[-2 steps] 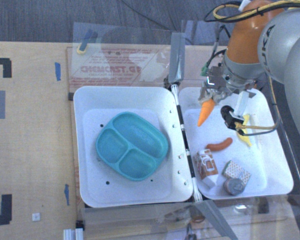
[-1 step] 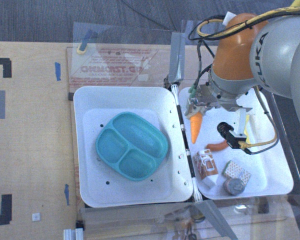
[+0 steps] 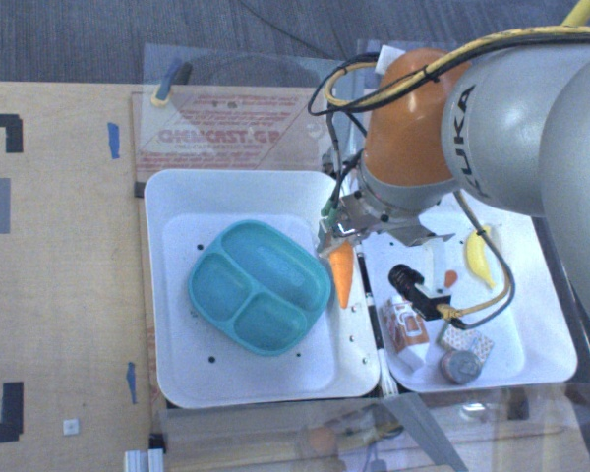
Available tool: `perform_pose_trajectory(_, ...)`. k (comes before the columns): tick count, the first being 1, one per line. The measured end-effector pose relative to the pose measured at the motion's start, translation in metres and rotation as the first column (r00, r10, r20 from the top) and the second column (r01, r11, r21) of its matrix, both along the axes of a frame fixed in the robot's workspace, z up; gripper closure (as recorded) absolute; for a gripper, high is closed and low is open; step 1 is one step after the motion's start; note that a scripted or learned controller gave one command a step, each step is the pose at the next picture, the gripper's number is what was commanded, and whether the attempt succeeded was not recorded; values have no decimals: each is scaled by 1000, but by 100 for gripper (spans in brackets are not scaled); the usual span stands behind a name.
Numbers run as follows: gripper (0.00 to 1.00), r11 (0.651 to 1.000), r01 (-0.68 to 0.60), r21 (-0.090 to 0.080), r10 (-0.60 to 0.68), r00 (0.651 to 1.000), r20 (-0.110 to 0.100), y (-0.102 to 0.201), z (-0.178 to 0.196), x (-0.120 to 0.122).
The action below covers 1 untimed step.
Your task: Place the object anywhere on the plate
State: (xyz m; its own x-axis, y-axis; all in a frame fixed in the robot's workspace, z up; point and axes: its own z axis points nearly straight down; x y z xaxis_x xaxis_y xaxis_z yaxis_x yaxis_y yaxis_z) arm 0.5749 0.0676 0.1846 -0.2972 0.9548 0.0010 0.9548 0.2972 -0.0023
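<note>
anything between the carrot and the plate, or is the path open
Nothing visible stands between them. The carrot hangs under the gripper, just off the right edge of the teal plate in the left bin.

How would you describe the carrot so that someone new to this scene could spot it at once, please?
Find the left white bin holding the teal divided plate. At that plate's right edge, just below the gripper, hangs the carrot: a small orange cone, tip down. Nothing else nearby is orange and tapered; the banana is yellow.
</note>
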Motion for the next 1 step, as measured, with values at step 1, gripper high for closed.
perform_pose_trajectory(1,0,1000,2,0,-2,1000,1,-1,0,0)
